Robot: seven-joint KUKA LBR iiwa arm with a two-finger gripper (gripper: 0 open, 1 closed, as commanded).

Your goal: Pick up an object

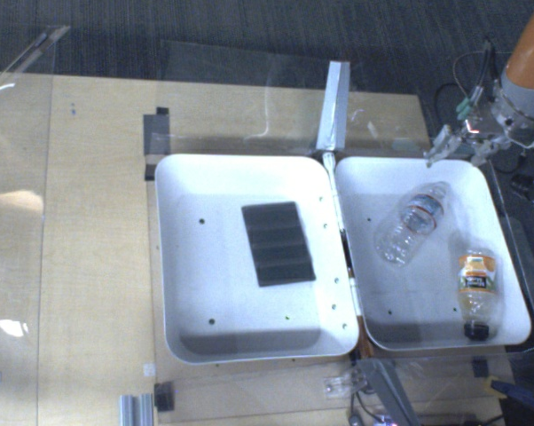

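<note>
Two shallow white plastic bins sitting side by side on a pale wooden bench (72, 264). Left bin (187, 327) holding one dark ribbed rectangular slab (278, 243), lying flat near the middle. Right bin (373, 318) holding two bottles: one clear, crumpled plastic bottle (411, 224) lying tilted near the centre, and one small bottle with an orange-and-white label and dark cap (476, 293) lying along the right wall, well apart from the first. Grey arm with orange band (529, 60) reaching in at upper right; two-finger gripper (462, 142) hovering over the far rim of the right bin, fingers spreading apart, clasping nothing.
</note>
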